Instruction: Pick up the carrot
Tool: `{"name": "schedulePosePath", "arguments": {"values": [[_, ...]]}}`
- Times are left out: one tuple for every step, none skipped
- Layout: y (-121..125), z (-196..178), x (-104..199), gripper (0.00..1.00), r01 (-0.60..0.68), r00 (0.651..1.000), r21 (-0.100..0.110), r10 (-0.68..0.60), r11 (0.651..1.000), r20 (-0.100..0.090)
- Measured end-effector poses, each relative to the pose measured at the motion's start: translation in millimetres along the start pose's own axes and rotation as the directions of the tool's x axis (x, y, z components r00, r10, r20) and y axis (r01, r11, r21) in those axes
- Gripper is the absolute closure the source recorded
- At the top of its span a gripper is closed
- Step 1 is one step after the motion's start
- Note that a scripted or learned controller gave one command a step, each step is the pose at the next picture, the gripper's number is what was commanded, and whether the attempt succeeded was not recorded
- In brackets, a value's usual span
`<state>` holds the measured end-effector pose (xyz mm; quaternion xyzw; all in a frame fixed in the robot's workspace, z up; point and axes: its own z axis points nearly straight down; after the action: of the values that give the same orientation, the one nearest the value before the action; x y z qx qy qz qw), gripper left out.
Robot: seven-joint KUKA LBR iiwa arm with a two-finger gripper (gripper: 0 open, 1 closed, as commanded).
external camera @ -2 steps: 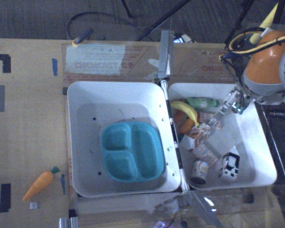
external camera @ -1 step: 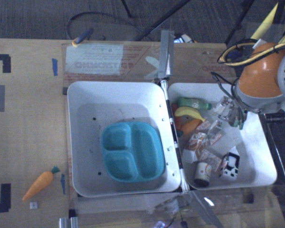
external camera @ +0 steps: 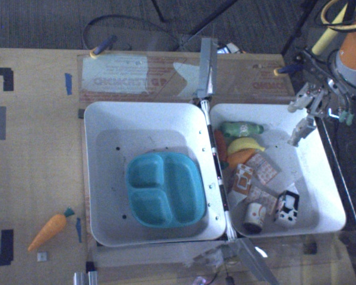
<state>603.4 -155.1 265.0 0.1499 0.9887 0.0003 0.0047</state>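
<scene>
2 white bins (external camera: 101,159) side by side on bench (external camera: 35,159). Left bin: 1 teal divided tray (external camera: 165,189). Right bin: 1 green bottle (external camera: 242,128), 1 banana (external camera: 245,144), 1 cup (external camera: 254,217), a few small boxes. 1 carrot (external camera: 48,231) lies on bench, left of left bin, well apart from gripper (external camera: 308,114). Gripper over right bin's far right corner, holds nothing; can't tell if spread or pressed together.

The gripper (external camera: 308,114) hangs over the far right edge of the right bin (external camera: 326,189), holding nothing. The right bin holds a green bottle (external camera: 242,128), a yellow banana (external camera: 245,144), small boxes (external camera: 255,177) and a cup (external camera: 254,216). The left bin (external camera: 107,129) holds a blue tray (external camera: 165,189) with three parts. The carrot (external camera: 47,231) lies on the bench (external camera: 29,159), left of both bins and well apart from the gripper.
</scene>
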Motion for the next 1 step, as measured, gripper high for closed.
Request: {"name": "schedulePosePath", "arguments": {"values": [[80.4,78.0,-16.4,0.0,-0.271,0.963,0.002,0.271,0.963,-0.006]]}}
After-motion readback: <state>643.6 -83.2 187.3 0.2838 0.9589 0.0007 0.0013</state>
